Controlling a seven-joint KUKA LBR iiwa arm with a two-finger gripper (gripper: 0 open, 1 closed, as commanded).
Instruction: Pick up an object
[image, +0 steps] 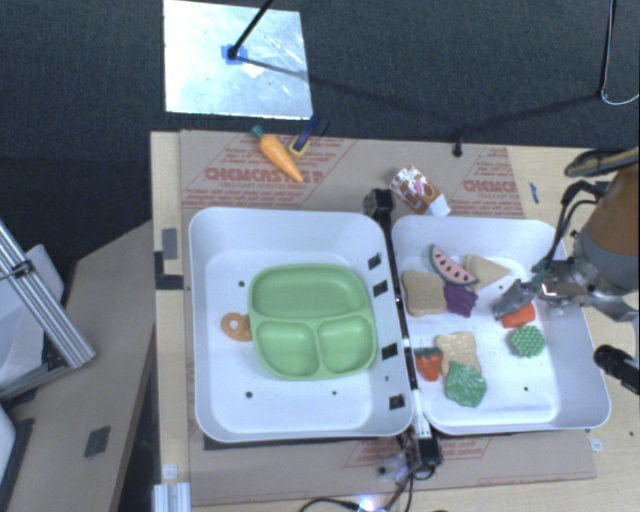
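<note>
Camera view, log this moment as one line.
gripper over right bin | above orange toy | nothing seen held | green plate in left bin

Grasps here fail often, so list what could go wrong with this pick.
1. The pincer sits right over an orange-red piece with the green bumpy piece close beside it; it may nudge that one or catch both.
2. Both lie near the right bin outer wall, so a knocked piece could wedge there.

Quick count: two white bins, the left bin and the right bin. Left one has one green divided plate and one little pretzel. Right one has roughly eight toy foods. Far side of the bench: one carrot and one small packet.
</note>
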